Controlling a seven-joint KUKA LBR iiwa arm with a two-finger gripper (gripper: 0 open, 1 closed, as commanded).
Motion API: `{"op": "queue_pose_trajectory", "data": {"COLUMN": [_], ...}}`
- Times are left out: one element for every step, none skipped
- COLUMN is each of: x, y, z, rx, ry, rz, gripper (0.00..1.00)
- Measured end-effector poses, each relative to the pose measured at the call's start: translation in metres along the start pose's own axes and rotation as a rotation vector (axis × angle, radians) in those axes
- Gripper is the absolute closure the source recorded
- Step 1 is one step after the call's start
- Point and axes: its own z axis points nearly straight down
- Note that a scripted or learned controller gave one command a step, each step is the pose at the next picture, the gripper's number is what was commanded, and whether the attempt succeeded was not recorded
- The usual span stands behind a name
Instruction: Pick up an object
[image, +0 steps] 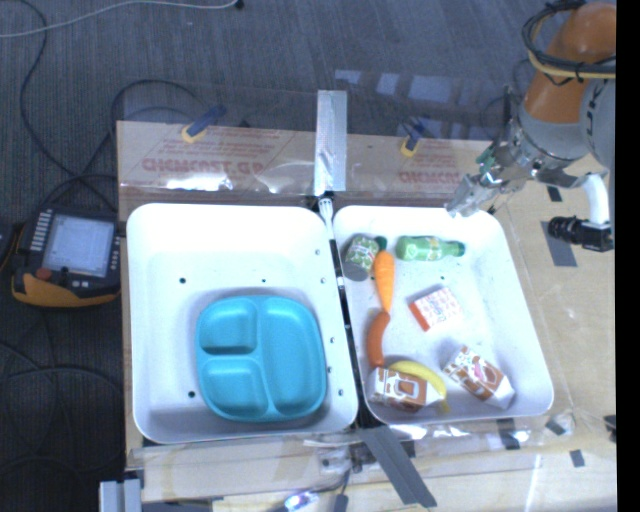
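Flanking two white bins (150, 262), dark carpet (120, 60) surrounds bench (585, 330)

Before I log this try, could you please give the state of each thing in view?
gripper: above right bin's far rim, holding nothing
green bottle: lying flat
carrot: lying flat
red box: lying flat
banana: lying flat
blue tray: in left bin

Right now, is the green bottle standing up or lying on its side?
Lying on its side. The green bottle stretches lengthwise across the right bin's floor near the far wall.
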Motion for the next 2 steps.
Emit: {"op": "queue_pose_trajectory", "data": {"x": [-0.0286, -0.0284], "y": [-0.0069, -0.0069], "z": [-0.0794, -0.0792], "rx": [0.001, 0.002], "ry": [0.0, 0.0], "rz": [0.101, 0.101], "gripper": [1.0, 0.0]}}
